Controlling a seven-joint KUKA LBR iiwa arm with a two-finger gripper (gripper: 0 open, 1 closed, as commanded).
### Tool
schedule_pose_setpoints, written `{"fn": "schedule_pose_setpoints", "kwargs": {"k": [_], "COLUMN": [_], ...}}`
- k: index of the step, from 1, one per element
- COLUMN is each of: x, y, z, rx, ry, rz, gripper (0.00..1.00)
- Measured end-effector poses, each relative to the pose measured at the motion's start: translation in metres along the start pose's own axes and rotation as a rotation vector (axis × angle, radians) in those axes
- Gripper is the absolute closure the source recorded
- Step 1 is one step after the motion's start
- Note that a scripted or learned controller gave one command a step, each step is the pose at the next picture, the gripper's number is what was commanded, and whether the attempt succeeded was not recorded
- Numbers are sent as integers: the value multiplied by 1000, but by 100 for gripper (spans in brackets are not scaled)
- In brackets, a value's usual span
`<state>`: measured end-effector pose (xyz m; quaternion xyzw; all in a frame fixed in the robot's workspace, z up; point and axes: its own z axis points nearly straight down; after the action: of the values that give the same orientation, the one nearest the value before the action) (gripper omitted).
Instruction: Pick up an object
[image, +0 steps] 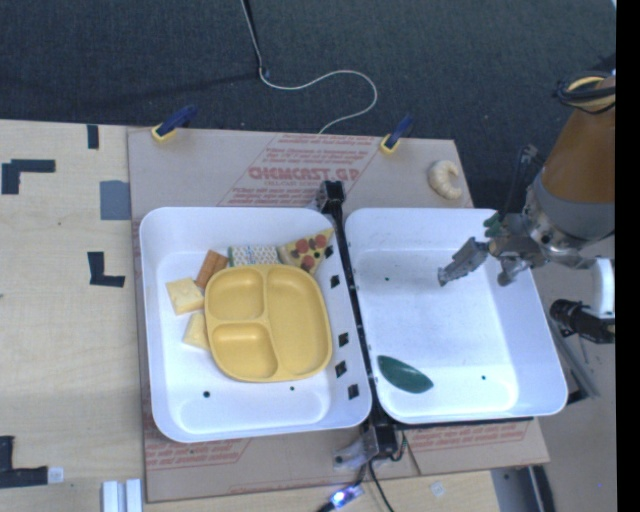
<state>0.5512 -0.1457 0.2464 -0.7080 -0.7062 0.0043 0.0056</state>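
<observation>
Dark carpet-like floor (120, 60) fills the top, w/ one thin white cable (320, 80) looping across it. Below sits a pale wood worktop (60, 330) carrying black tape marks, topped by one brown cardboard sheet (290, 175) w/ red print, clipped at the back by 2 yellow-and-blue clamps (175, 121).

On the cardboard: 2 shallow white plastic bins, side by side, rounded corners, smooth glossy walls. Left bin (175, 400) holds 1 yellow divided plate (268, 322), matte plastic, 3 compartments, rounded-square shape, plus approx. 5 small flat pieces tucked along its top and left edges: 2 pale yellow squarish blocks (184, 296), 1 orange-brown slab (210, 266), 1 speckled strip (253, 255), 1 wedge like a pizza slice (310, 247). Some partly hidden under the plate, so count is rough.

Right bin (530, 370) holds 1 dark green oval object (404, 375), smooth, leaf-like, lying flat near the front-left corner, close to the bin wall.

Arm (580, 170) reaches in from the right, grey w/ orange band. Claw (485, 260) hangs over the back half of the right bin, 2 dark fingers (458, 266) spread apart, nothing between them; well apart from the green object.

1 small beige ring-ish item (446, 178) lies on the cardboard behind the right bin.
</observation>
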Motion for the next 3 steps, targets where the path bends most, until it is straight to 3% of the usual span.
{"fn": "schedule_pose_setpoints", "kwargs": {"k": [1, 3], "x": [0, 2], "y": [2, 0], "z": [-7, 102], "rx": [-12, -8], "ry": [-2, -1], "rz": [-3, -4], "gripper": [0, 0]}}
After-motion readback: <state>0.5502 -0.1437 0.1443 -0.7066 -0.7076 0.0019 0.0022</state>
